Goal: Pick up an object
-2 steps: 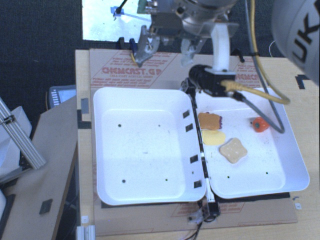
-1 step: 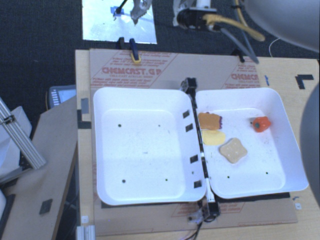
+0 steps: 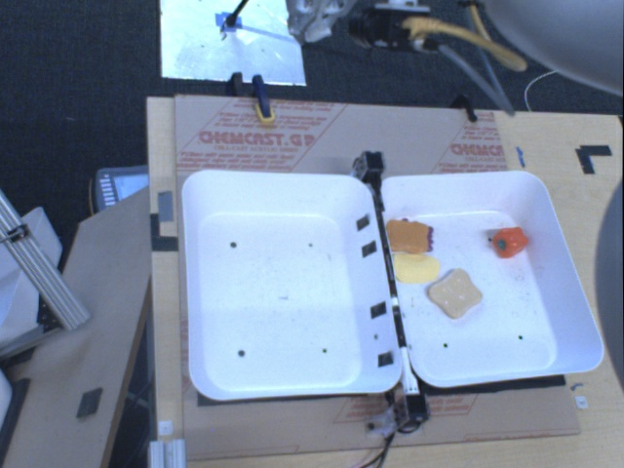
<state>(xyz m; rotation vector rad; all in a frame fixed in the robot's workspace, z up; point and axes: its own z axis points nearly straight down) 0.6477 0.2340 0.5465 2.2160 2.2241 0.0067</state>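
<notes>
The right bin [image 3: 561, 344] holds several small objects. An orange-brown piece with a purple edge [image 3: 409, 235] lies by the divider. Just in front of it is a flat yellow piece [image 3: 417, 269], and a beige bread slice [image 3: 454, 292] touches that one's front right edge. A red-orange vegetable [image 3: 508, 242] sits apart near the bin's right wall. My gripper [image 3: 317, 10] hangs at the top of the view, beyond the back edge of the bench and well away from both bins. Nothing is seen in it.
The left bin [image 3: 195, 261] sits beside the right one, joined along a black clipped divider [image 3: 382, 281]. A shiny metal plate [image 3: 229, 27] lies behind the bench. Yellow and grey cables [image 3: 468, 37] trail from the arm at the top right.
</notes>
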